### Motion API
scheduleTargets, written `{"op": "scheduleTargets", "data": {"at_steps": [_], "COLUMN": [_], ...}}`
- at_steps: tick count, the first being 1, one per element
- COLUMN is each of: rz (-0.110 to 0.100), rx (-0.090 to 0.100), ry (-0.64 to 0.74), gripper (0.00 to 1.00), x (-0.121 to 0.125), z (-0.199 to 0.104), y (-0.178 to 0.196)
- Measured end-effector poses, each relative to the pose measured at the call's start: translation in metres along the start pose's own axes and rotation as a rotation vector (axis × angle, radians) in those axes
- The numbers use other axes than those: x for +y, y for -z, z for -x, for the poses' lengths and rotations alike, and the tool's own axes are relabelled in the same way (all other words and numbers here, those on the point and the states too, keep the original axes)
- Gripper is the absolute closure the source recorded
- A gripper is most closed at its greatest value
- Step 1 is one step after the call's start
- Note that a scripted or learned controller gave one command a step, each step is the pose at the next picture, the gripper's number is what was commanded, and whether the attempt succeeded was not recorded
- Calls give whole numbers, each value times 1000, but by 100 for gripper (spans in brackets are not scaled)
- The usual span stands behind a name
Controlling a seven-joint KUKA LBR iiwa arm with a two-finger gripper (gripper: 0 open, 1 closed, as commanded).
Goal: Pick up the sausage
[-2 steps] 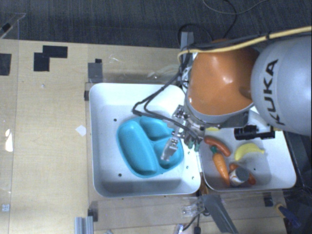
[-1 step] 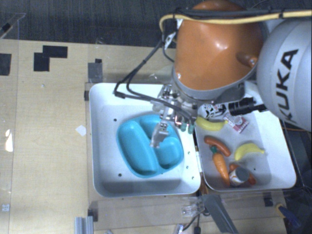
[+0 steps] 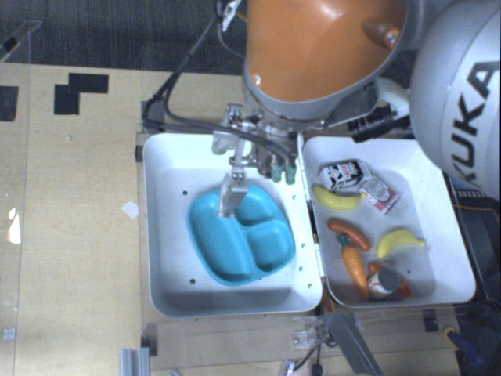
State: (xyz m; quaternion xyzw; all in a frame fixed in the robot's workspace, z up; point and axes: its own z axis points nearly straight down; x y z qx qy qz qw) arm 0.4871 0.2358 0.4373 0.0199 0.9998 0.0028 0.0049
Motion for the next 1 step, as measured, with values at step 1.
{"op": "scheduleTargets", "data": {"at_steps": [1], "rz": [0], "rx": [0], "ry": [400], "gripper": [0], "x": [2], "z": [63], "y": [-1]}}
